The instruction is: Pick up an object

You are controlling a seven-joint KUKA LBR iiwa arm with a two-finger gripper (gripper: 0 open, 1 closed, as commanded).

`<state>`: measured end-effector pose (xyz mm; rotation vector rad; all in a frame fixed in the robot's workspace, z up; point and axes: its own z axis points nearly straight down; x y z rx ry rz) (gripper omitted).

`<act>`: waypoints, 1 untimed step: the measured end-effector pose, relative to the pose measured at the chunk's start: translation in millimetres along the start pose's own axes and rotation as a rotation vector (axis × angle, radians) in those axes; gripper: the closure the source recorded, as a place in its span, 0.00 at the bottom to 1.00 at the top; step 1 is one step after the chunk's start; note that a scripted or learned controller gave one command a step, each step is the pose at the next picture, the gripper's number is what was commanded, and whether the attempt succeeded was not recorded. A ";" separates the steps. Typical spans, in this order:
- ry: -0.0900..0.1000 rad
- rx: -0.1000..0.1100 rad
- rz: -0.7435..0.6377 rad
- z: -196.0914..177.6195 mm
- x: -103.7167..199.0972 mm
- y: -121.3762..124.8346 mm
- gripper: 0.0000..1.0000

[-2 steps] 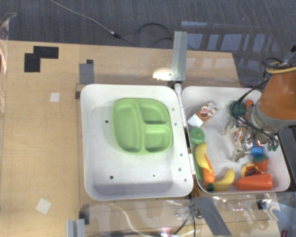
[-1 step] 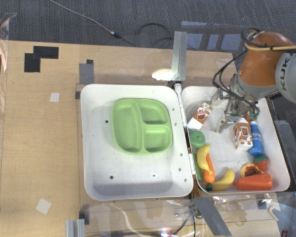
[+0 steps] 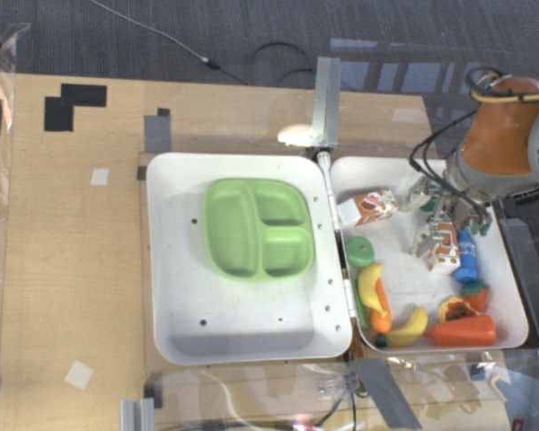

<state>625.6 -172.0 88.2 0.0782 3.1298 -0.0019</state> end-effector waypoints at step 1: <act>0.001 -0.006 -0.034 -0.6 34.8 -30.7 0.00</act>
